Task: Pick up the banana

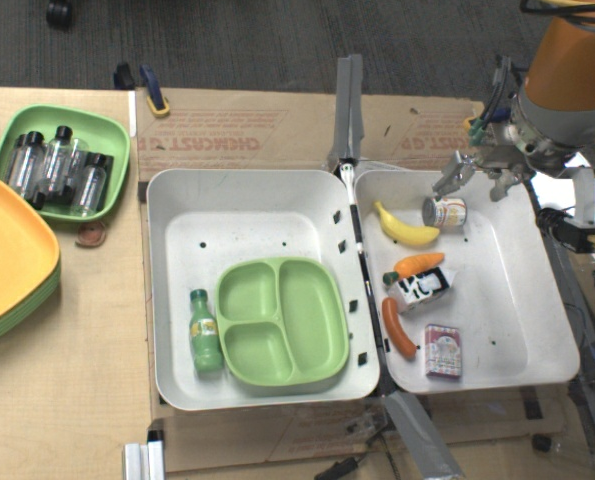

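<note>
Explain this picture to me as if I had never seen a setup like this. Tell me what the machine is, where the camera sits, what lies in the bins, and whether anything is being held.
There is one picture, taken by a camera fixed above the bench and looking down at a slant.

The machine at the upper right is a robot arm with an orange band above its wrist. It ends in a two-finger gripper, which is open and hangs above the right bin, holding nothing.

The right bin holds the banana, which the arm is meant to pick up. Beside it lies a small can on its side. Below them are a carrot, a black and white item, a sausage and a small pink box.

The left bin holds a green divided tray and a green bottle.
</note>
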You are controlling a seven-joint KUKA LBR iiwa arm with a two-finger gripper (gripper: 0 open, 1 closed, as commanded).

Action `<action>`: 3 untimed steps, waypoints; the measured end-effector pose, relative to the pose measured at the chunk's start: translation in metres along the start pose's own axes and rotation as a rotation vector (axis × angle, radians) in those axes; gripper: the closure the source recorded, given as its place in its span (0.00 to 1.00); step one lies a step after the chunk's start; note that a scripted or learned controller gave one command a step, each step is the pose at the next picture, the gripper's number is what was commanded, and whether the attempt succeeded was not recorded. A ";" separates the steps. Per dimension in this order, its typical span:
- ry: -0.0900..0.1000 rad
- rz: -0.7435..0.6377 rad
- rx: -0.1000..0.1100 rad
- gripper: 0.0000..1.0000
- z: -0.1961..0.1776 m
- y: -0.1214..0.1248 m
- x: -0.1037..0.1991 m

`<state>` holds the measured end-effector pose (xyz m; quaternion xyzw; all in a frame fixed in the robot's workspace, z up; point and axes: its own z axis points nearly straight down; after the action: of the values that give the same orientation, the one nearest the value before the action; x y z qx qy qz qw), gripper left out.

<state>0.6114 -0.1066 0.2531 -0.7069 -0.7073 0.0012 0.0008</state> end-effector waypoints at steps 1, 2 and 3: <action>0.000 0.000 0.000 0.00 0.000 0.000 0.000; -0.006 -0.050 -0.026 0.00 0.130 0.040 -0.021; 0.000 -0.144 -0.002 0.00 0.161 0.002 0.001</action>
<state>0.6127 -0.1059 0.0917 -0.6544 -0.7561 0.0005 0.0004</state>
